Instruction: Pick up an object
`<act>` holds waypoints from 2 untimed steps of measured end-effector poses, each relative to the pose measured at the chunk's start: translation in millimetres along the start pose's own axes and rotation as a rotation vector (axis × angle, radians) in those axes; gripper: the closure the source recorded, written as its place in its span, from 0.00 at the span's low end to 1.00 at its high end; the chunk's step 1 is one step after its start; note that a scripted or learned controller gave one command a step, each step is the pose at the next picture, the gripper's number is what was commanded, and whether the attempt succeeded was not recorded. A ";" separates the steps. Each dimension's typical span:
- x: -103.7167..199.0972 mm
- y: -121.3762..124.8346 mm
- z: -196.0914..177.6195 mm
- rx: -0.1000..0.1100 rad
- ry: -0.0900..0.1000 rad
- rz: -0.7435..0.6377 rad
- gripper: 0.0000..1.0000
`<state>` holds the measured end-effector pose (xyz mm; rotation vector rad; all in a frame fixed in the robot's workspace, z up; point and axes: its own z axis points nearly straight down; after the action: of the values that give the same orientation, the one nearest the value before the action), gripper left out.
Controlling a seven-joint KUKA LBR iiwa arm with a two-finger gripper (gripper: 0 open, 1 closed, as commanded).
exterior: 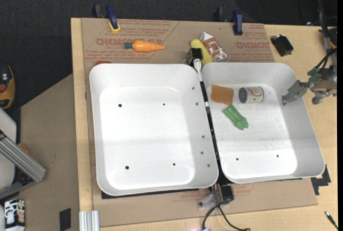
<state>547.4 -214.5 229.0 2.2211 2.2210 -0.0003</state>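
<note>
I see my gripper [293,91] at the right bin's [300,133] far rim, but I cannot tell its state. The small can [251,94] lies on its side nearby, beside a brown block [222,95] and a green piece [236,117]. Clustered so tightly, a grab could nudge the can rolling. The wrist is cut off.
</note>
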 end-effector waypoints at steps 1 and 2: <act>18.9 -16.9 132.3 0.014 0.007 0.000 0.00; 21.9 36.9 145.0 -0.003 0.000 -0.002 0.00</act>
<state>584.4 -192.7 84.0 2.2170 2.2219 0.0023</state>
